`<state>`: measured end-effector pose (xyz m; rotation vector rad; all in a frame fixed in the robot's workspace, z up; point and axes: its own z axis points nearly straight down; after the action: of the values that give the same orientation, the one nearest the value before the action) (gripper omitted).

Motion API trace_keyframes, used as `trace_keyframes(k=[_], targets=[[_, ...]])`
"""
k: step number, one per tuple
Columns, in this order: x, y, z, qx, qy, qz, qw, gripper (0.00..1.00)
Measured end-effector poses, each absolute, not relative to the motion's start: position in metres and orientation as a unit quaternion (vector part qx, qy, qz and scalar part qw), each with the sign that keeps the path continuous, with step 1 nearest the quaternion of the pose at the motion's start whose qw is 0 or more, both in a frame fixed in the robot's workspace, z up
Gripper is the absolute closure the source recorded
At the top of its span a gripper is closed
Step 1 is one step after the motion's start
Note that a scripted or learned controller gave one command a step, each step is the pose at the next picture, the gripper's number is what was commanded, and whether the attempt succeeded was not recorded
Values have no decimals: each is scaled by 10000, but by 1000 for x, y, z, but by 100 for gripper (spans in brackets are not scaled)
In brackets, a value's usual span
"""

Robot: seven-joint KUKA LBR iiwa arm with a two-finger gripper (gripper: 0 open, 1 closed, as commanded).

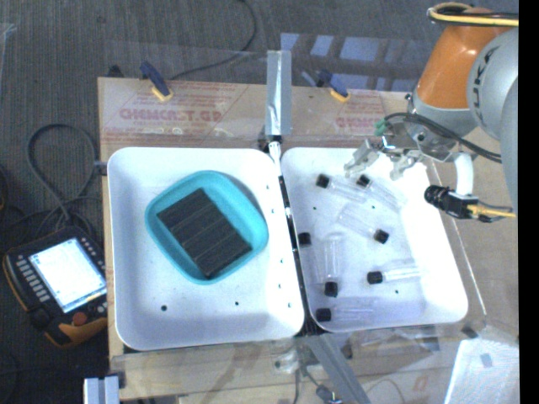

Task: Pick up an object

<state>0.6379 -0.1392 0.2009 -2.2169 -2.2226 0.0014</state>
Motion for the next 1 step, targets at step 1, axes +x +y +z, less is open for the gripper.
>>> trace_keyframes(k=[1], targets=[[604, -132, 97, -6613, -7501, -6, 2, 0]])
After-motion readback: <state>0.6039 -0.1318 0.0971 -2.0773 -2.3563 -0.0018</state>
